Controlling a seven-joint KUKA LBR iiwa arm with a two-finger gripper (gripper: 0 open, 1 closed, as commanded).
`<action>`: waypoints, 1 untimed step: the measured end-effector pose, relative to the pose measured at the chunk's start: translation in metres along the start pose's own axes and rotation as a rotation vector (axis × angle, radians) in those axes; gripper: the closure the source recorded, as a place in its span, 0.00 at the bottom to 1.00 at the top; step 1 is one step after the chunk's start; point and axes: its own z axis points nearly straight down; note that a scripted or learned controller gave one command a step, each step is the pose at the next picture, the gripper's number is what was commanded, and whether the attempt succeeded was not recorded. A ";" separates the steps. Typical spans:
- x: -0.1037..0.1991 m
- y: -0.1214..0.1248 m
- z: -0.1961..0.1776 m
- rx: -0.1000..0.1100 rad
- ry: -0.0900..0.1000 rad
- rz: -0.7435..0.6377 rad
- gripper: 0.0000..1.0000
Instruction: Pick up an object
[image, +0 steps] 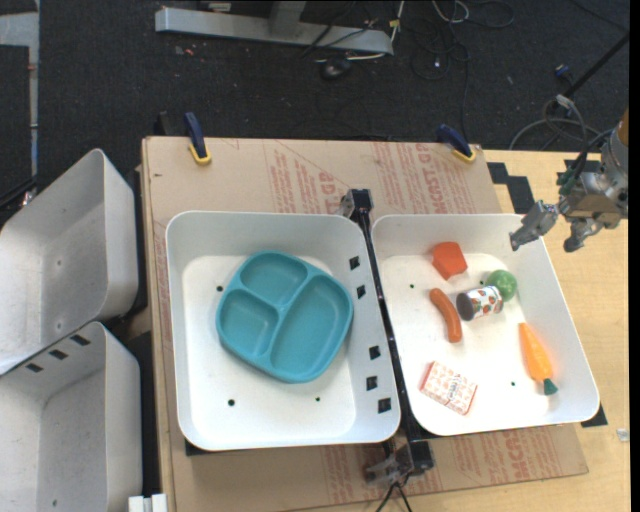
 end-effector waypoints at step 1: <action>0.001 0.002 -0.006 -0.011 -0.003 -0.003 0.00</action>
